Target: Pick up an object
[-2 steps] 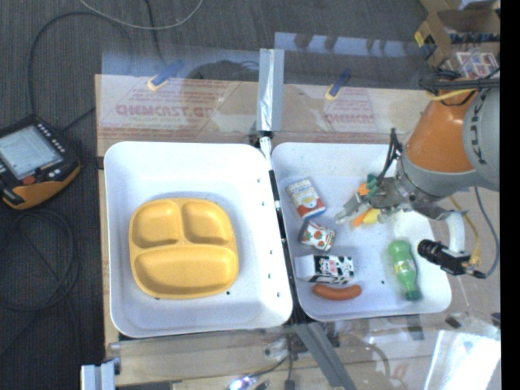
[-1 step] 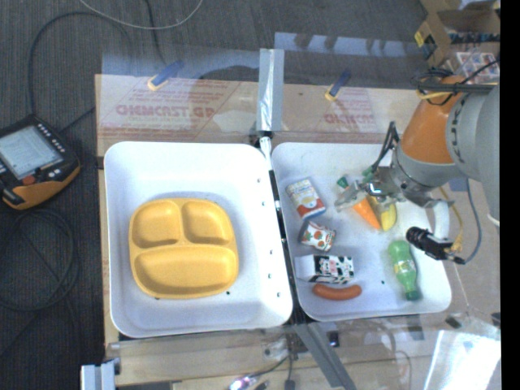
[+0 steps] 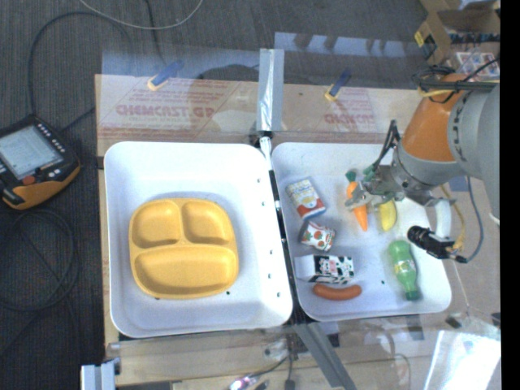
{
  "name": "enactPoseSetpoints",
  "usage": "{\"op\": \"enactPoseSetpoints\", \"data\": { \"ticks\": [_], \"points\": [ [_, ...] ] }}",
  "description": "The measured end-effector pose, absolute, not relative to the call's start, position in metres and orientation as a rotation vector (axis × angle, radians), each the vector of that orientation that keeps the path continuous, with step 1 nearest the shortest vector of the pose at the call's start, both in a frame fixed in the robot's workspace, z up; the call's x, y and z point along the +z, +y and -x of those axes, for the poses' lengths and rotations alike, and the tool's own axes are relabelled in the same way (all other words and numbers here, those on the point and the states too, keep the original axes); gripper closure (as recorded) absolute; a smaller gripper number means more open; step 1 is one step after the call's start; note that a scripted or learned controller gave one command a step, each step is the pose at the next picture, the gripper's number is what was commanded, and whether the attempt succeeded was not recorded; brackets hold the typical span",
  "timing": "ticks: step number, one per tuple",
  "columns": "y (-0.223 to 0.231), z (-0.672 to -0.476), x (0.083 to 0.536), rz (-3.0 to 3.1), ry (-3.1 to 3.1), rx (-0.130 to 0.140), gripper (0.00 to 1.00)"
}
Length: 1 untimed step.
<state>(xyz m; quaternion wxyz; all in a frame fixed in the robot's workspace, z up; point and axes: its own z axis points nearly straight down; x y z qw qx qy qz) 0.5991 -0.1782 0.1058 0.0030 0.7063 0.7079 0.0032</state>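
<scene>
The right bin (image 3: 422, 157) holds several toy foods. An orange carrot (image 3: 360, 214) and a yellow banana (image 3: 388, 214) lie side by side near the bin's middle right. My gripper (image 3: 375, 188) hangs low right over their upper ends, and its body hides the top of the carrot. A green bottle (image 3: 404, 270) lies at the near right. A red sausage (image 3: 336, 292) sits at the front, a cow-patterned carton (image 3: 333, 266) just behind it, then a small strawberry carton (image 3: 317, 236) and a juice box (image 3: 304, 197).
The left bin (image 3: 122, 169) carries a yellow divided tray (image 3: 184, 246). A ridge (image 3: 276, 210) separates the two bins. A teach pendant (image 3: 32, 161) lies on the floor at the left, and cardboard boxes (image 3: 459, 6) stand at the top right.
</scene>
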Motion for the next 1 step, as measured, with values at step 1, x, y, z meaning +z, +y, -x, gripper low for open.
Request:
{"op": "enactPoseSetpoints", "data": {
  "ticks": [1],
  "points": [
    [-0.1604,-0.61,0.2184,-2.129,2.308,0.0,1.0]
  ]
}}
